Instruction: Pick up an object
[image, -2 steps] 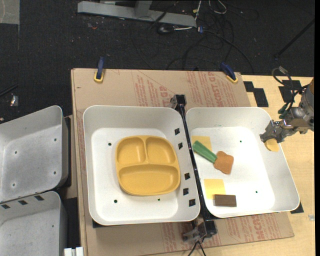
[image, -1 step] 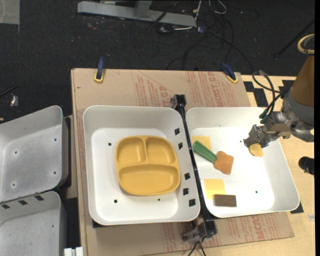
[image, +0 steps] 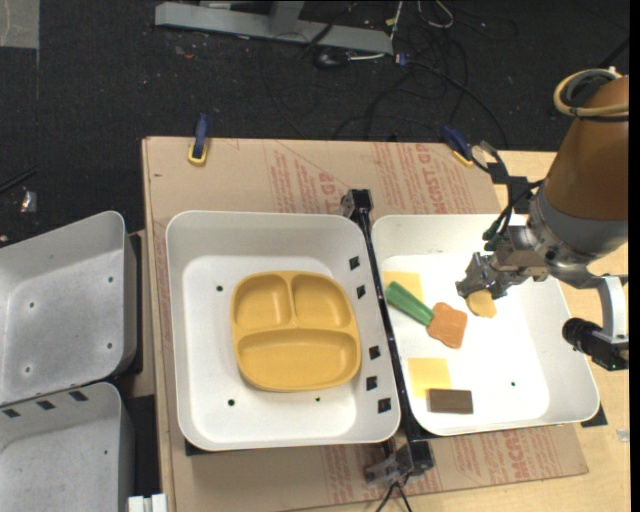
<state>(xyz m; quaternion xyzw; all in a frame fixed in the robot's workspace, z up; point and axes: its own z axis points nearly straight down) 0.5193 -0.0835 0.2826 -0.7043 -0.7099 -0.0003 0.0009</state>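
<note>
My gripper (image: 482, 290) hangs over the right bin (image: 530, 400), near its middle. A small yellow-orange piece (image: 483, 304) sits right at the fingertips; whether it is held or lying on the bin floor is unclear. Just left of it lie an orange toy piece (image: 448, 325) and a green block (image: 408, 302). A pale yellow square (image: 402, 284) lies behind the green block. Another yellow square (image: 429, 373) and a brown block (image: 450, 401) rest near the bin's front.
The left bin (image: 200, 400) holds a yellow divided plate (image: 296, 331). A black divider (image: 378, 320) runs between the bins. Spare white bins (image: 60, 300) sit off the bench at left. Clamps (image: 199, 140) grip the board's far edge.
</note>
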